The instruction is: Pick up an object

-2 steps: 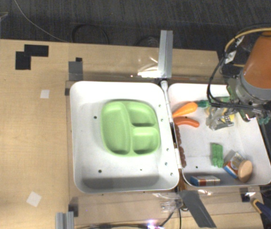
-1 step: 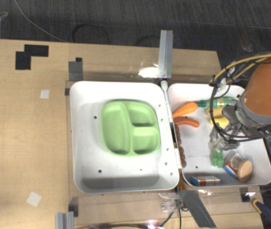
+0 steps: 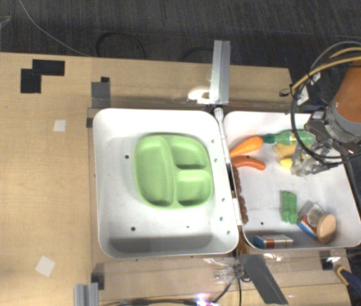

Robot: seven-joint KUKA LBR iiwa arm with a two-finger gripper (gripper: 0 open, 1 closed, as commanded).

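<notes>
The grey KUKA arm (image 3: 352, 116) reached in from the right edge of the camera view, its orange band (image 3: 360, 94) uppermost and turned toward the camera, with black and yellow cables looping around the wrist. Below the band the grey wrist section pointed down and to the left, ending in the two-finger gripper (image 3: 304, 164), which hung low on the far right side of the scene. The state of the gripper could not be told from this slant.
</notes>
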